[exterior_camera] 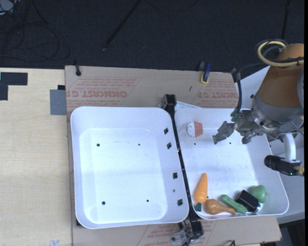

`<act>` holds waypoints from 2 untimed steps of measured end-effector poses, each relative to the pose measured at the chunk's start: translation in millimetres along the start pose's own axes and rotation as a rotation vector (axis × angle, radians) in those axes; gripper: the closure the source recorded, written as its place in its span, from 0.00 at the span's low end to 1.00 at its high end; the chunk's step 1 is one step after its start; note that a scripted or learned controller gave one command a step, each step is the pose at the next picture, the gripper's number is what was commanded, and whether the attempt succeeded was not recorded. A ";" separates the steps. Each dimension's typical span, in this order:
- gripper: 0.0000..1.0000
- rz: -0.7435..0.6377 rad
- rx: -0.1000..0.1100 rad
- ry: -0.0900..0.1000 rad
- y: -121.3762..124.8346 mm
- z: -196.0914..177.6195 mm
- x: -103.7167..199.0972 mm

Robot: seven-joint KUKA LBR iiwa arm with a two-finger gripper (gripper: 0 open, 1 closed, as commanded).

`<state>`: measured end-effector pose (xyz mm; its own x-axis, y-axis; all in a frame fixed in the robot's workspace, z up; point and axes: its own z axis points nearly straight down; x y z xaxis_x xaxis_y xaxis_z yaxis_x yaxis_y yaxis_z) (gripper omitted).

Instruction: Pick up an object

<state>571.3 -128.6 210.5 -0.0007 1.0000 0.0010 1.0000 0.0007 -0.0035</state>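
Note:
My gripper (222,134) hangs over the right bin (231,160), in its upper middle, with nothing visible between its fingers. A small white and orange object (195,129) lies to the gripper's left near the bin's back left corner. An orange carrot (201,187) lies near the front left of this bin. Beside it at the front edge sit a yellow-orange gourd shape (215,206), a green pickle-like piece (233,203), a black block (248,200) and a green round object (258,192).
The left bin (87,137) sits beside the right one, joined by a black divider strip (175,152). Both rest on a cardboard sheet (123,86). The arm's grey and orange body (280,86) overhangs the right bin's back right corner.

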 end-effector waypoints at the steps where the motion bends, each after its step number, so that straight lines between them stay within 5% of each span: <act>1: 0.00 -0.002 -0.001 -0.003 72.6 128.9 -26.9; 2: 1.00 -0.002 -0.002 -0.002 73.1 112.3 -27.4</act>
<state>644.0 -155.8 98.0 -0.0025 1.0000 -0.0005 1.0000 0.0025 -0.0014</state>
